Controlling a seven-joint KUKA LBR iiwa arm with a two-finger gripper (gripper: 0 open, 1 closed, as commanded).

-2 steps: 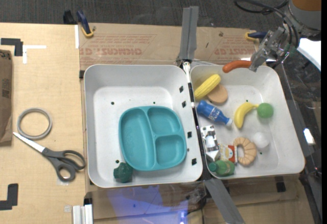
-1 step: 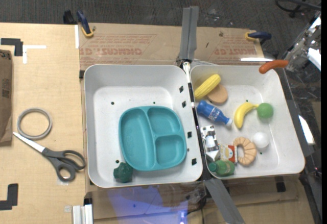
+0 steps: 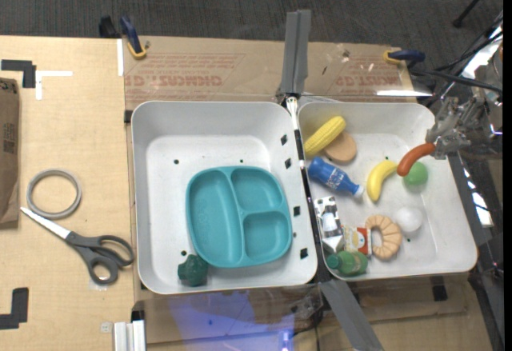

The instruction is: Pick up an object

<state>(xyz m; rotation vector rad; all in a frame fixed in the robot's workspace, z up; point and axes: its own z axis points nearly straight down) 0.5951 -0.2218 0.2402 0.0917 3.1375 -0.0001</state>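
End effector at the right bin's far right rim, metallic and cluttered with cables; finger state impossible to tell. Tip of a curved red-orange plastic sausage right against it, though whether gripped or merely touching cannot be told. Just below the sausage, touching it, a small green ball. Left of these, a yellow plastic banana, then a blue plastic bottle lying on its side. Farther back, a yellow corn cob beside a tan round cookie-like disc. Toward the near wall of the shallow white right bin, a white ball, a tan ridged croissant-like toy, and a green lump. In the shallow white left bin, well apart, a teal divided plastic plate and a dark green toy. On the bench, grey-handled scissors and a tape ring.
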